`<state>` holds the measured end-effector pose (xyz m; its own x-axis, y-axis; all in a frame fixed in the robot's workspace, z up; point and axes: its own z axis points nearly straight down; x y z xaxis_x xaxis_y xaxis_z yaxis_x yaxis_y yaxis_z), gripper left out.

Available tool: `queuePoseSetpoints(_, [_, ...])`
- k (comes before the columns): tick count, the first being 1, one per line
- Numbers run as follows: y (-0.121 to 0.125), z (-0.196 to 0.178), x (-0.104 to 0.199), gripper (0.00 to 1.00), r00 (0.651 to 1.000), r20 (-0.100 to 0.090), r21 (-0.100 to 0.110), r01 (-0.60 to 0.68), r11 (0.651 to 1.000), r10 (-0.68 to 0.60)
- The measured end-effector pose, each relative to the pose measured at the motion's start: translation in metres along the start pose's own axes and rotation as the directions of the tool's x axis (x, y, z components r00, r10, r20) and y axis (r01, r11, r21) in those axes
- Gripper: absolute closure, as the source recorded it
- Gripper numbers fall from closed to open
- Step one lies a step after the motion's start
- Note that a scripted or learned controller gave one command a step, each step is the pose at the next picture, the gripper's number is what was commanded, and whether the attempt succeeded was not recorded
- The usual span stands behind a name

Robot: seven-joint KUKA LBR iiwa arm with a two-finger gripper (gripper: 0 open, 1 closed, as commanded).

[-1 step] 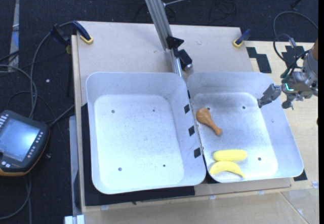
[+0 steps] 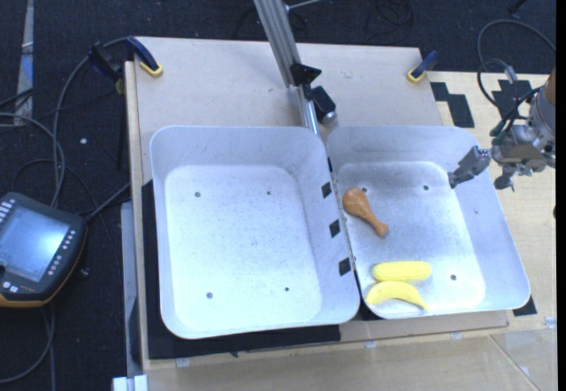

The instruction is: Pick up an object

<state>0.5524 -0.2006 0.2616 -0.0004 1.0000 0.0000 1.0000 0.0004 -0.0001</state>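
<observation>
You have the gripper [image 2: 485, 164] at the right bin's [image 2: 495, 243] far right edge, above the rim. Its finger state cannot be told from this view. Nothing is seen held. In the right bin, a brown drumstick-shaped toy [image 2: 364, 209] lies near the left wall, clear of the gripper. Two yellow banana-like pieces [image 2: 400, 281] lie side by side near the front edge. The left bin [image 2: 177, 159] adjoins it.

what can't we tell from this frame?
- Gripper: small and dark at the right bin's rim; finger state unreadable.
- Arm: cut off by the right edge.
- Drumstick, two bananas: too small to see what they are made of.
- Pendant screen: too blurred to read.
</observation>
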Motion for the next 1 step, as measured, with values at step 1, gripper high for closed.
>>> queuePoseSetpoints(1, [-0.009, 0.047, 0.0015, 0.0, 1.0, -0.001, 0.004, 0.0, 1.0, 0.0])
